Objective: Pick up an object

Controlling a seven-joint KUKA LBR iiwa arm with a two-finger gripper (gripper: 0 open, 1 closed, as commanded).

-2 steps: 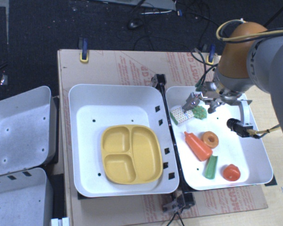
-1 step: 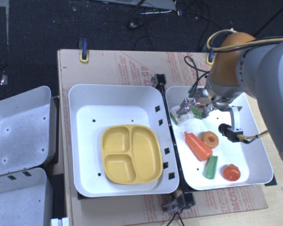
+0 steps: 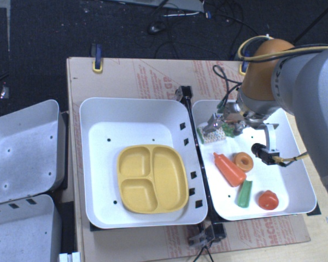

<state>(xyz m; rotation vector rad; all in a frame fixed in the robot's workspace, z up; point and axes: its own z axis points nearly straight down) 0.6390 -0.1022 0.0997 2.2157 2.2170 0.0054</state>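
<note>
In the right bin (image 3: pixel 300 195) lie an orange carrot-shaped piece (image 3: pixel 229 168), an orange ring (image 3: pixel 242 161), a green stick (image 3: pixel 244 193) and a red round piece (image 3: pixel 268 200). A small white and green speckled thing (image 3: pixel 214 135) rests at the bin's far left corner. My gripper (image 3: pixel 215 125) hangs low over that corner, right above or touching the speckled thing, and I cannot make out any contact. The grey arm with its orange band (image 3: pixel 265 70) comes in from the right.
The left bin (image 3: pixel 98 124) holds a yellow compartment tray (image 3: pixel 152 178). A black divider (image 3: pixel 194 141) runs between the bins. A black fitting with a cable (image 3: pixel 265 153) sits by the arm over the right bin. White bins (image 3: pixel 22 146) stand off the bench at left.
</note>
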